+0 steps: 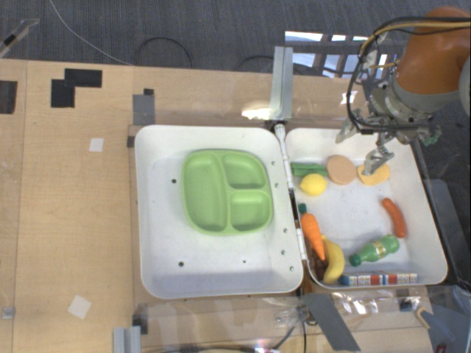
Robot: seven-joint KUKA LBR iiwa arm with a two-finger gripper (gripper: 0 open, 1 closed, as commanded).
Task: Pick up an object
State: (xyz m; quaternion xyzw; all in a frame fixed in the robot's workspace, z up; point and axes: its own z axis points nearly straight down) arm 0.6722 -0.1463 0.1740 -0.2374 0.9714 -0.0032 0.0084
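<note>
The light wooden bench (pixel 66 219) bears two shallow white plastic bins set side by side. The left white bin (pixel 154 271) holds a light green plastic divided plate (pixel 224 191) with three compartments, lying flat near its centre. The right white bin (pixel 430 248) holds a scatter of toy food.

The grey arm with an orange band (pixel 434 57) reaches in from the right and hangs over the far end of the right bin. Its two-finger gripper (pixel 377 160) points down just above a flat yellow-orange piece (pixel 375 174); whether the fingers are parted or closed cannot be told, and nothing is seen held between them.

Just left of that piece lies a round tan disc (pixel 341 170), touching or nearly touching it. A green stalk-like item (pixel 305 168) lies beside the bin's left wall, with a round yellow lemon (pixel 314 185) just below it. An orange carrot (pixel 313 230) and a yellow banana (pixel 333 259) lie along the left wall toward the near end. A green bottle (pixel 375 250) lies tilted nearby, a red sausage (pixel 394 217) sits near the right wall, and a flat multicoloured box (pixel 381 278) rests against the near wall.
</note>
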